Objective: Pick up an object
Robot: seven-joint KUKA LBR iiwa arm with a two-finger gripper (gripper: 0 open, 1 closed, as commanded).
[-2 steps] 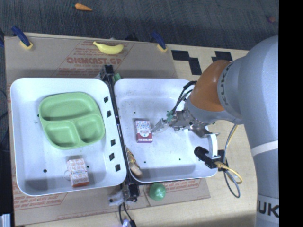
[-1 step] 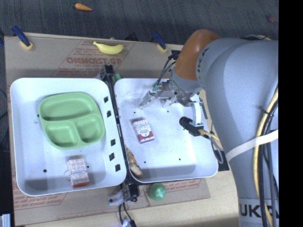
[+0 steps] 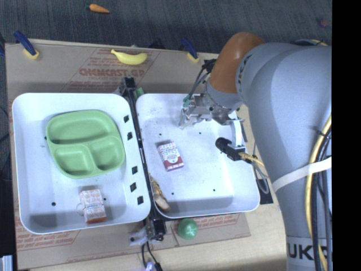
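Plainly, the arm had reached in from the right so that its gripper hung over the upper part of the right bin, near that bin's far wall. The fingertips were too small and blurred to read, so I could not tell whether the claw was released or clenched; nothing could be seen caught between its tips.

The likeliest thing to be picked, judging by what lay nearest, was the small red packet. It lay flat on the floor of the right bin, below and a little left of the gripper, apart from it and untouched. Lying flat with bare floor all round, it looked an easy target for a straight descent (though a thin flat packet gives the tips little to bite on).

Other candidates sat where they were harder to reach. A tan object lay tucked against the divider at the right bin's lower left corner. In the left bin a green compartment tray took up the middle, and a second wrapped packet lay below it. A yellow banana and a green ball rested outside the bins on the cardboard.
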